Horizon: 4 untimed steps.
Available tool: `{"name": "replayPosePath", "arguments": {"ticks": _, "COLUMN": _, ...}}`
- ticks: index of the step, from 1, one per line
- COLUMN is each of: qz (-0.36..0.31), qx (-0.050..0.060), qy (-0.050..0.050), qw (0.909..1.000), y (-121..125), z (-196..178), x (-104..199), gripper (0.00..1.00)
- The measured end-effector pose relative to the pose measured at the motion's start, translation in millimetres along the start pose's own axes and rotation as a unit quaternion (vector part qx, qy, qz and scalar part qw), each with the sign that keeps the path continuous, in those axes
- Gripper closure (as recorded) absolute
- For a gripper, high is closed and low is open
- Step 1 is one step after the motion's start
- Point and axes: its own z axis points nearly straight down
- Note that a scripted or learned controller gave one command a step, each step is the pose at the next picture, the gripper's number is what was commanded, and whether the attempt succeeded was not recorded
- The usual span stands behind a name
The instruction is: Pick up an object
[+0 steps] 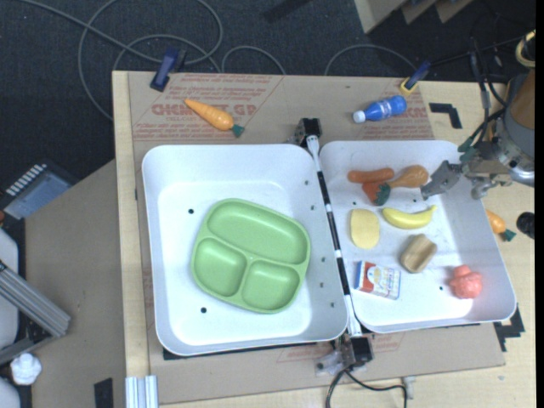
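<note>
Beside pincer [463, 179], banana [408, 218], drumstick [410, 177]

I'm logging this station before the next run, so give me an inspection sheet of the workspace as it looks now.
Surface: brown bench board; two shallow white bins, left, right.
Job's things: right bin holds yellow banana, orange carrot, tan drumstick, pale yellow chip, brown bread piece, pink lump, small printed carton.
Clutter: green divided tray in left bin; second carrot and blue bottle on board.
Tool: above right bin's far edge.
Cables: loops on floor.
Surroundings: dark carpet.
</note>
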Motion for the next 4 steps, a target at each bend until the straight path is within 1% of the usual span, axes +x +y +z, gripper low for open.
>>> {"name": "replayPosePath", "arguments": {"ticks": 1, "qz": 0.0, "qx": 0.001, "qy": 0.0, "qw": 1.0, "y": -61.0, "z": 136.9, "x": 3.1, "gripper": 0.0}}
{"name": "replayPosePath", "arguments": {"ticks": 2, "qz": 0.0, "qx": 0.0, "qy": 0.0, "qw": 1.0, "y": -51.6, "z": 136.8, "x": 31.3, "gripper": 0.0}}
{"name": "replayPosePath", "arguments": {"ticks": 3, "qz": 0.0, "qx": 0.0, "qy": 0.0, "qw": 1.0, "y": 37.3, "z": 136.3, "x": 22.5, "gripper": 0.0}}
{"name": "replayPosePath", "arguments": {"ticks": 4, "qz": 0.0, "qx": 0.001, "qy": 0.0, "qw": 1.0, "y": -26.3, "z": 136.9, "x": 5.1, "gripper": 0.0}}
